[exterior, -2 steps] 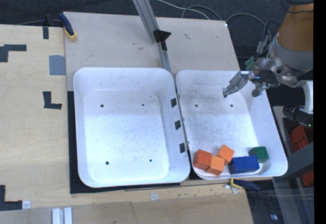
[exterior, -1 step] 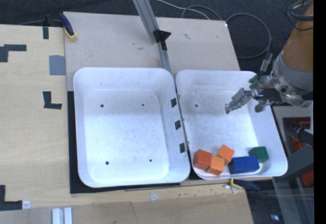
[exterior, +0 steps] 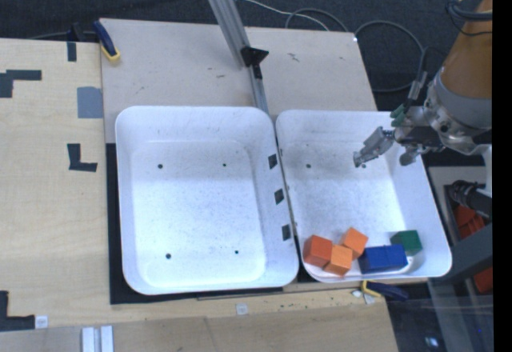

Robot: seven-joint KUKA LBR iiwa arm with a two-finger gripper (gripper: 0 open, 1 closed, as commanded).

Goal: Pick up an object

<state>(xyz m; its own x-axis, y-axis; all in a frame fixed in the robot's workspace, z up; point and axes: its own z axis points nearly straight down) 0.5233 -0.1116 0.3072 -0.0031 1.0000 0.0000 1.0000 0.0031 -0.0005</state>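
Pale wooden surface [exterior: 48,206] with dark tape marks, dark carpet beyond; on it two shallow white bins side by side, the left bin [exterior: 196,122] well away from the hand, the right bin [exterior: 416,206] directly beneath it. Reaching in from the right, the grey arm [exterior: 464,86] with its orange band; at its tip the hand [exterior: 384,149], hovering above the right bin's far half, fingers spread and grasping nothing. Below the hand, clustered at the bin's near edge and well apart from it: a blue block [exterior: 382,259], three orange blocks [exterior: 336,250] touching one another just left of that, a small green block [exterior: 408,241] at the blue one's right.
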